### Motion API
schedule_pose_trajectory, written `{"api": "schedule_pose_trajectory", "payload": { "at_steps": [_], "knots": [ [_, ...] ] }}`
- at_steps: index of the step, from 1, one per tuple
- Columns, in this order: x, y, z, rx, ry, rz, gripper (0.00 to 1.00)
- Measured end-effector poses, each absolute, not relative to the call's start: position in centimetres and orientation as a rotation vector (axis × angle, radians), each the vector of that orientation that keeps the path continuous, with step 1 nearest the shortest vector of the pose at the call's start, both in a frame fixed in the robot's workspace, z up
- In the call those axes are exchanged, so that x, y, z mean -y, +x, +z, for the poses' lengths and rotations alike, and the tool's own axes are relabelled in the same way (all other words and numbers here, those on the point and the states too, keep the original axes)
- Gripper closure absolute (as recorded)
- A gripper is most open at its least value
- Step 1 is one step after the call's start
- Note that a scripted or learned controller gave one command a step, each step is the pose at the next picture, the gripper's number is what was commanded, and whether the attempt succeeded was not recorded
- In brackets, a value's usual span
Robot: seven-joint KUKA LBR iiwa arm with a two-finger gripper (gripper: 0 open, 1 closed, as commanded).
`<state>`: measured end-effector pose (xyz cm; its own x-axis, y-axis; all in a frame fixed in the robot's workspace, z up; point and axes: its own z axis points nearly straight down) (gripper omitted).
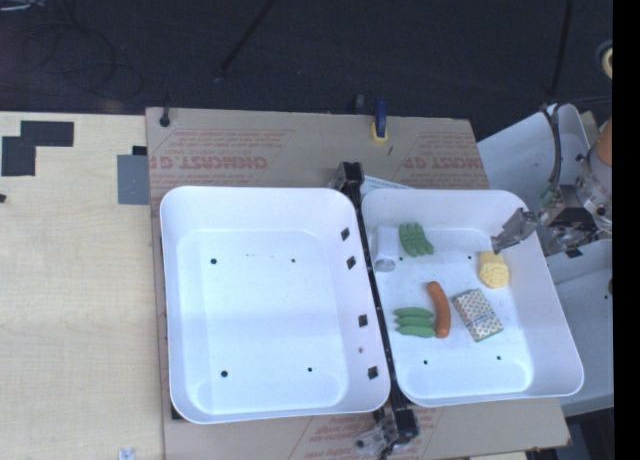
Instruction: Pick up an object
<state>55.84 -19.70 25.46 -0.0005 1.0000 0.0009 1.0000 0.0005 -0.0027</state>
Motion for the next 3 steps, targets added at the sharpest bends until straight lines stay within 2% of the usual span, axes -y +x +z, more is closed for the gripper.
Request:
{"api": "schedule_pose_trajectory", "payload": {
  "at_steps": [1, 2, 3],
  "knots": [
    [19.8, 55.8, 26.4, 2.22, -2.218, 0.002, 1.0],
    [21.4, 47.4, 20.8, 2.208, -2.218, 0.009, 1.0],
    [11.3, 47.7, 27.3, 2.233, -2.209, -0.007, 1.0]
  ]
}}
